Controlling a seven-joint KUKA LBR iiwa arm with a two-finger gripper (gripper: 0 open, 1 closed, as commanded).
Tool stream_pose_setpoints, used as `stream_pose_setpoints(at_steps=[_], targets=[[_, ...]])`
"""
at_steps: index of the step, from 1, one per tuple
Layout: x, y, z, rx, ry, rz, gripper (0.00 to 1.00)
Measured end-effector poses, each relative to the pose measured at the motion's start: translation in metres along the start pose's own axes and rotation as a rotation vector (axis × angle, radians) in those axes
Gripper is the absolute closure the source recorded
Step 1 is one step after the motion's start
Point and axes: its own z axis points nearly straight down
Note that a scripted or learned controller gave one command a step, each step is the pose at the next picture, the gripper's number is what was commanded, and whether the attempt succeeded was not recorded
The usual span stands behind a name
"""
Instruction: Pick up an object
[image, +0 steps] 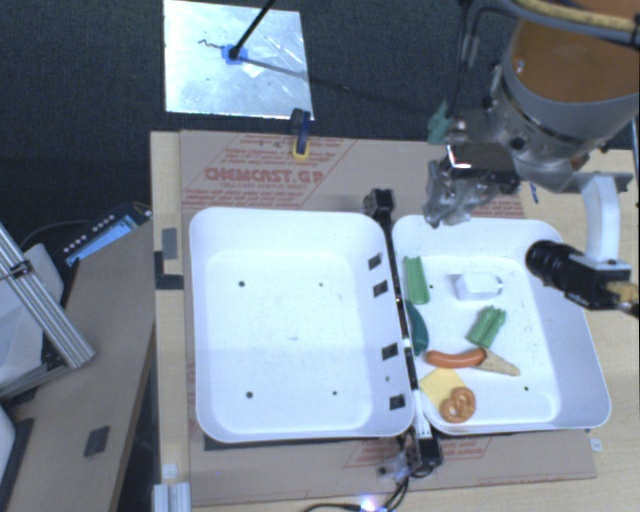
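Where the cardboard (270, 165) reads "CHEMCAST GP", the gripper (450, 205) hangs over the right bin's (580, 390) far rim, nothing visibly between its fingers; toy food (457, 357) lies inside, well apart.

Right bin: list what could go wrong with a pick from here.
1. The right bin's items crowd together: the sausage lies against the yellow wedge and cone, so the hand may nudge neighbours.
2. The green strip and teal piece hug the divider wall, leaving little room for closing around them.
3. The white block blends into the white floor, so it may be mistargeted.
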Motion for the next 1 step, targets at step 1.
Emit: stream_pose_setpoints(at_steps=[1], targets=[[0.0933, 0.0095, 0.1051, 0.011, -0.003, -0.006, 1.0]])
